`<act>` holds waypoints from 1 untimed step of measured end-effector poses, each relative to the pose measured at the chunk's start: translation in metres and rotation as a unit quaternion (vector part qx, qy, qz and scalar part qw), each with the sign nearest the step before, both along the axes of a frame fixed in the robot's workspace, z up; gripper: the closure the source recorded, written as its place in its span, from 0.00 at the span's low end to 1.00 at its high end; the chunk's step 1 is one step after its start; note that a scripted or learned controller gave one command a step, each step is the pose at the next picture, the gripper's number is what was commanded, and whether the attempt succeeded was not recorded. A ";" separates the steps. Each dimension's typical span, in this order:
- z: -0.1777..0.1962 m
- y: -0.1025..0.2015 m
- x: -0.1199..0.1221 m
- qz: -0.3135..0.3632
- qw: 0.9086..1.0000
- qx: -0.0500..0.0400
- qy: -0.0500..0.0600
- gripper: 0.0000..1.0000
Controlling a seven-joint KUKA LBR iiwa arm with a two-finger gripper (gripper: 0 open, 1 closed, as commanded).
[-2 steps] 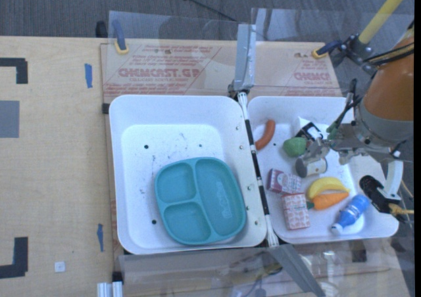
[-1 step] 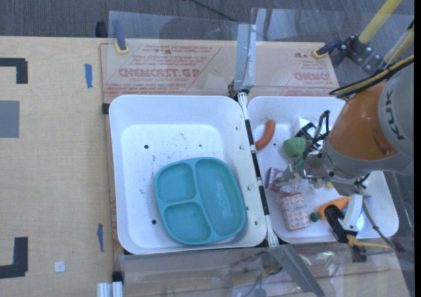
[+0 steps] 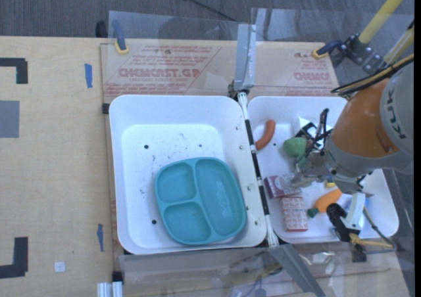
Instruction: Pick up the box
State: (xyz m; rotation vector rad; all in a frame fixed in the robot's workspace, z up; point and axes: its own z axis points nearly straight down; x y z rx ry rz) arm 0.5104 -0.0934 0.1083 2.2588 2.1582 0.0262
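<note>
my claw (image 3: 304,172) hangs low over the right bin (image 3: 388,223), just above the box (image 3: 293,213) lying flat by its near wall, i cannot tell whether it has closed.

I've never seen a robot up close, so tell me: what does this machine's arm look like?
The arm is rounded and bulky, with a wide orange band and grey casing below it. Dark letters, partly cut off, mark its right side. Thin black cables run beside it down to a small metallic hand.
</note>
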 end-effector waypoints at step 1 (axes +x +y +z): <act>0.000 0.000 0.000 0.000 1.000 0.000 0.000 0.00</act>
